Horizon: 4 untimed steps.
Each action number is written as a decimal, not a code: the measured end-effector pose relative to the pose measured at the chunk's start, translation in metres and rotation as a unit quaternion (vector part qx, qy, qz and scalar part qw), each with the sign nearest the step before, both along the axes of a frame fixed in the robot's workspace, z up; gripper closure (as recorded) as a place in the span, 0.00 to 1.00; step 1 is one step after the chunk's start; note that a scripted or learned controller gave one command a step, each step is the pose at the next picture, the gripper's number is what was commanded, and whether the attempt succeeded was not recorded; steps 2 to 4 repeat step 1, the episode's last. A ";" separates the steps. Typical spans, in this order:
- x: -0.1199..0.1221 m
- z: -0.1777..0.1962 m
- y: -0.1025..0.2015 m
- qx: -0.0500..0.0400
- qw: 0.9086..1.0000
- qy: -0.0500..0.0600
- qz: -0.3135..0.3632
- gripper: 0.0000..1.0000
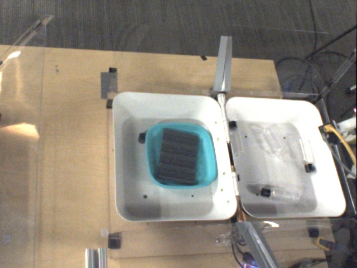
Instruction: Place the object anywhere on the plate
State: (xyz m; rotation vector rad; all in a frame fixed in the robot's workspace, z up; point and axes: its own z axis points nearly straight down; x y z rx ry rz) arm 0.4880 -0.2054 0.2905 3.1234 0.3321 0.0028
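Resting on plate (pixel 207 161): dark ridged block (pixel 178 157) | looks light, stiff; grip its long sides | jaws: cannot tell

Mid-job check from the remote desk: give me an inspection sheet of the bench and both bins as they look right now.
Surface: light wooden bench bearing two shallow white bins, left and right.
Job's things: dark grey ribbed rectangular block lying on the square turquoise plate in the left bin.
Clutter: clear plastic pieces with black caps in the right bin.
Grippers: nothing seen.
Cables: black cables on the floor, upper right.
Surroundings: dark grey carpet.
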 end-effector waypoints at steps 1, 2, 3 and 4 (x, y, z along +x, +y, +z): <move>0.038 0.146 0.000 -0.002 1.000 -0.005 -0.001 0.00; 0.038 0.146 0.000 -0.002 1.000 -0.005 -0.001 0.00; 0.038 0.146 0.000 -0.002 1.000 -0.005 -0.001 0.00; 0.038 0.146 0.000 -0.002 1.000 -0.005 -0.001 0.00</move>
